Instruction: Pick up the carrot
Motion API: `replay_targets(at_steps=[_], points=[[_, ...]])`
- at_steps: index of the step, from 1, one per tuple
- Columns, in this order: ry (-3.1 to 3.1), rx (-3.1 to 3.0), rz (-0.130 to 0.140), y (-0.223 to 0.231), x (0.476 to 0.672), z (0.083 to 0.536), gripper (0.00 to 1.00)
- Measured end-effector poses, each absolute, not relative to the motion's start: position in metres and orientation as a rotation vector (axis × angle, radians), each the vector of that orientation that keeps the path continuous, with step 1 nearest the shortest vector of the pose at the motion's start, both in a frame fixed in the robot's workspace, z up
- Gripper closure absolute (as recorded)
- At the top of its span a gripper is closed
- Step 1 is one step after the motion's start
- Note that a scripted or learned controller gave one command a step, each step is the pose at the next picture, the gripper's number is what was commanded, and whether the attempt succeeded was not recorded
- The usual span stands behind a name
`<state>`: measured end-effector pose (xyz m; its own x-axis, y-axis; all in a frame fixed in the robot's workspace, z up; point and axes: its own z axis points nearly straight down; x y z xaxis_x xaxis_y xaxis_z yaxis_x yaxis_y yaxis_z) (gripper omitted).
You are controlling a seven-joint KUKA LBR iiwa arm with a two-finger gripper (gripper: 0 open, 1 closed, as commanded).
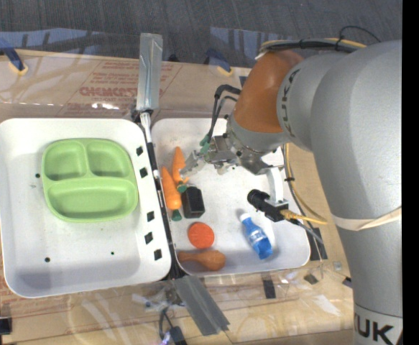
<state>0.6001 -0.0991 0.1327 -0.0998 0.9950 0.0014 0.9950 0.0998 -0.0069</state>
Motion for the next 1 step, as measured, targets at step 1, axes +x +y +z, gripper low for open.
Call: replay_targets(at_steps=[1], points=[[-2.339,-2.091,0.004,-0.1018,0.6472,0.0904,0.0]])
